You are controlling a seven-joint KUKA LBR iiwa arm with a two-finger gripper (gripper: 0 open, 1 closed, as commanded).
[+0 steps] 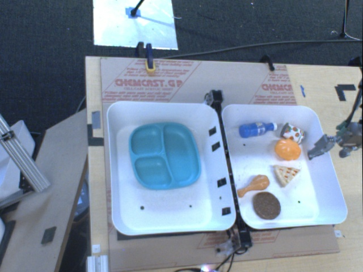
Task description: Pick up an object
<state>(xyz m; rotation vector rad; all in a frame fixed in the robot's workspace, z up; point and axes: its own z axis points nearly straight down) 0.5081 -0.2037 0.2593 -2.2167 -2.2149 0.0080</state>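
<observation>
The right bin (325, 200) holds several toy foods. A blue bottle (257, 130) lies at its back, with a small speckled white piece (292, 133) beside it. In front of those sit an orange ball (288, 149), a pale wedge slice (287, 174), a tan drumstick (254, 185) and a brown round cookie (266, 205). My gripper (318, 147) hangs over the bin's right rim, just right of the orange ball and apart from it. I see nothing held in it.
The left bin (122, 208) carries a teal divided plate (165, 155). A black hinge strip (222, 163) runs between the two bins. A clamp (149, 58) sits at the board's back edge, and a metal rail (20, 154) stands at far left.
</observation>
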